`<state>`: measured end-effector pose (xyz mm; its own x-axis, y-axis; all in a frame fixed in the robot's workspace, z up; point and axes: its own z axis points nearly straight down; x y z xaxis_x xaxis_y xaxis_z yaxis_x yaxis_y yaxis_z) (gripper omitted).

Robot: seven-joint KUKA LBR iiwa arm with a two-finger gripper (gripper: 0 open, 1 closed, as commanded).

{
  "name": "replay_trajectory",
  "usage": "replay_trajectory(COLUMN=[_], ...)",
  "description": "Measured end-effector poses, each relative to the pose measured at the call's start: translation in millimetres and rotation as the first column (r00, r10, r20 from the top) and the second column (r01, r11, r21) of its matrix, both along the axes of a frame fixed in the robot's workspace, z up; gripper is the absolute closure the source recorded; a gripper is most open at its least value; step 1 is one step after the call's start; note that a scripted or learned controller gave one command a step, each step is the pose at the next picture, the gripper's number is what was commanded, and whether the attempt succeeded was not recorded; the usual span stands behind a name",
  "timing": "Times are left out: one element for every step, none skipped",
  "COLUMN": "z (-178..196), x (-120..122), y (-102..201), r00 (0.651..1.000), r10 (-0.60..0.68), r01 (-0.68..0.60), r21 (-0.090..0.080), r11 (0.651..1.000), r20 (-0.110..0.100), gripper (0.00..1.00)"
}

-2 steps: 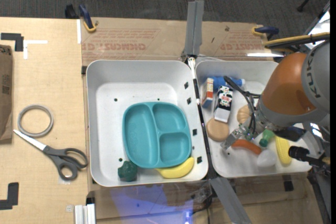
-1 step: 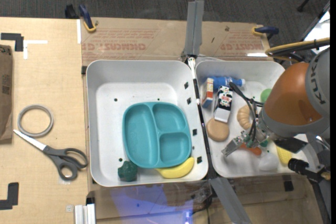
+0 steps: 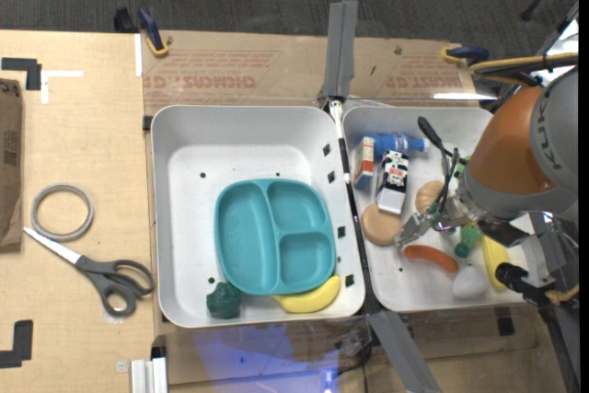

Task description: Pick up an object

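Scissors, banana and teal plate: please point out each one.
scissors (image 3: pixel 103 275), camera view, on the pivot near the handles
banana (image 3: pixel 311 296), camera view, middle of the fruit
teal plate (image 3: pixel 247 235), camera view, large compartment

bright even overhead light, soft shadows inside the white bins (image 3: pixel 166 198), slightly soft focus throughout.

I saw the bench (image 3: pixel 83 152) carrying two white bins (image 3: pixel 175 198) side by side, with scissors (image 3: pixel 97 271), a tape roll (image 3: pixel 62 210) and cardboard (image 3: pixel 239 74) lying on it.
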<state>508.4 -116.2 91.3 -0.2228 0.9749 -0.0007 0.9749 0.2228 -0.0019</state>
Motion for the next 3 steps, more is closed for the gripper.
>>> replay_trajectory(z=[-0.4, 8.2, 100.0], x=[-30.6, -30.1, 57.5], y=[13.1, 12.9, 60.7], r00=[1.000, 1.000, 0.997], r10=[-0.018, -0.015, -0.075], r01=[0.018, 0.015, 0.075], r21=[0.001, 0.000, -0.001], r11=[1.000, 1.000, 0.997], r20=[-0.001, -0.002, 0.000], gripper=[0.00, 1.00, 1.00])
